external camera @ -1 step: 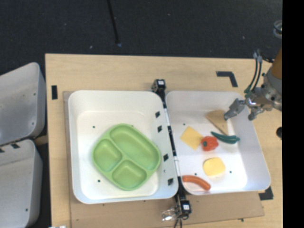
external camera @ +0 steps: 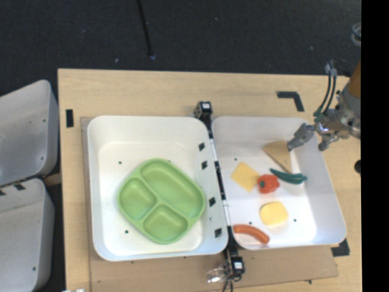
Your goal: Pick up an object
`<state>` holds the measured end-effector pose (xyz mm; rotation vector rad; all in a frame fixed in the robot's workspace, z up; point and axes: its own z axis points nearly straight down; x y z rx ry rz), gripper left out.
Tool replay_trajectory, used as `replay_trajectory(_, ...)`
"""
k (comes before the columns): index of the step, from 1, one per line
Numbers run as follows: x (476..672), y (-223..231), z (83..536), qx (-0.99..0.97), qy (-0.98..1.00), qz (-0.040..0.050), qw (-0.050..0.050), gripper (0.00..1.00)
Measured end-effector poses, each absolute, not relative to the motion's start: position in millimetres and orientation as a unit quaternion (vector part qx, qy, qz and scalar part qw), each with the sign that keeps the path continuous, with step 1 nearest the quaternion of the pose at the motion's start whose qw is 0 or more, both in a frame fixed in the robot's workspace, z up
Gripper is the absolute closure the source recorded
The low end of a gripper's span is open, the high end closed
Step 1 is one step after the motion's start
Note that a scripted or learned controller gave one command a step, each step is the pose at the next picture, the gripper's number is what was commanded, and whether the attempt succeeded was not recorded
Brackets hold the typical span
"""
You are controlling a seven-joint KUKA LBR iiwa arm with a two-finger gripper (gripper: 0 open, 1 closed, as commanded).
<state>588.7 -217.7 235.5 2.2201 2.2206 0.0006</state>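
The right bin (external camera: 316,224) holds several toy foods: a tan wedge (external camera: 280,154), a yellow square slice (external camera: 245,176), a red tomato (external camera: 267,184), a dark green pepper (external camera: 288,176), a yellow round piece (external camera: 274,213) and a sausage (external camera: 250,233). My gripper (external camera: 313,137) hovers over the bin's upper right corner, just right of the tan wedge. Its two fingers are spread apart with nothing between them.
The left bin (external camera: 100,163) carries a green three-compartment plate (external camera: 161,200). A divider with black clips (external camera: 214,175) runs between the bins. Grey chair-like shapes (external camera: 24,181) stand off the bench's left side. Wooden bench surface (external camera: 182,93) surrounds both bins.
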Motion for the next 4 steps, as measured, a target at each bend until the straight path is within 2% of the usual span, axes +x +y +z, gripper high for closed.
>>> replay_trajectory(3, 591.1, -221, 99, 0.708, 0.707, -0.0013, 0.0, 0.0)
replay_trajectory(4, 592.6, -222, 113, 0.708, 0.706, 0.0003, 0.003, 1.0)
